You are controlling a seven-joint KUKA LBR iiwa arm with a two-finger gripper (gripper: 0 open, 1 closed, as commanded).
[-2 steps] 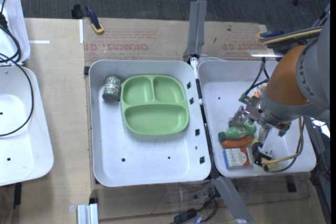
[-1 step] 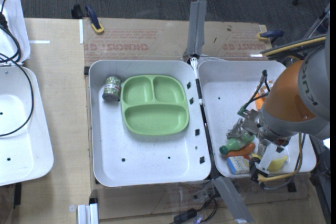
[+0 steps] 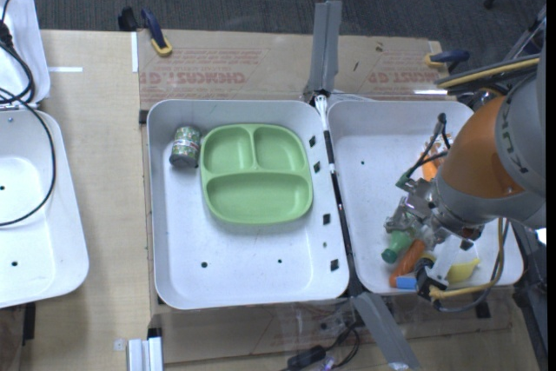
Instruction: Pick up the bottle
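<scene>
Arm lowered into the right bin (image 3: pixel 365 187), near its front. The gripper (image 3: pixel 415 226) sits among small items; whether it is released or clenched cannot be told. The bottle (image 3: pixel 401 246), green and orange, lies just beneath and beside it, near the front wall.

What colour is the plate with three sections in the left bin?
The plate is light green all over, plain to see in the camera view from above.
</scene>
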